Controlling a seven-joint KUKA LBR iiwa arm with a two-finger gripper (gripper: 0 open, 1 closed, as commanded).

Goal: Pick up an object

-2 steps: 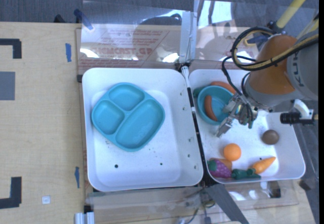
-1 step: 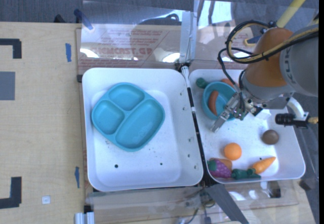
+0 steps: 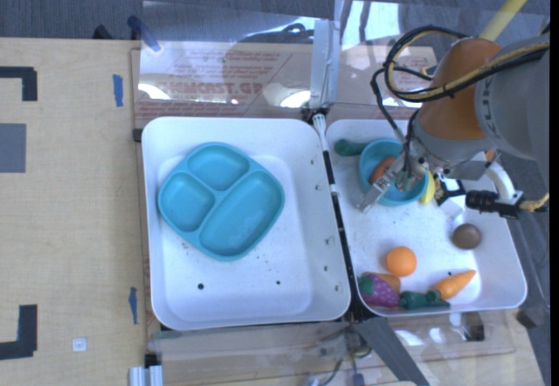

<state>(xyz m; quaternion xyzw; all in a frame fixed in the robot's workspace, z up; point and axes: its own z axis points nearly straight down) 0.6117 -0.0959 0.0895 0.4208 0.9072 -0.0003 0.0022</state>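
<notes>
My gripper [image 3: 386,190] hangs low over the right bin [image 3: 507,288], at the front rim of a small blue bowl [image 3: 383,154]. It stands open: one silver finger [image 3: 370,198] points down-left outside the bowl and the other sits over its inside. An orange piece [image 3: 382,168] lies in the bowl right beside the fingers, and nothing is gripped between them. Loose in the same bin are an orange ball [image 3: 401,260], a brown round item [image 3: 466,236], a carrot [image 3: 456,284], purple grapes [image 3: 378,289] and a green item [image 3: 349,148].
The left bin [image 3: 175,297] holds a blue divided plate [image 3: 222,200]. A green vegetable [image 3: 421,298] lies at the right bin's front wall. Black cables loop above the wrist. A clear plastic sheet stands behind both bins.
</notes>
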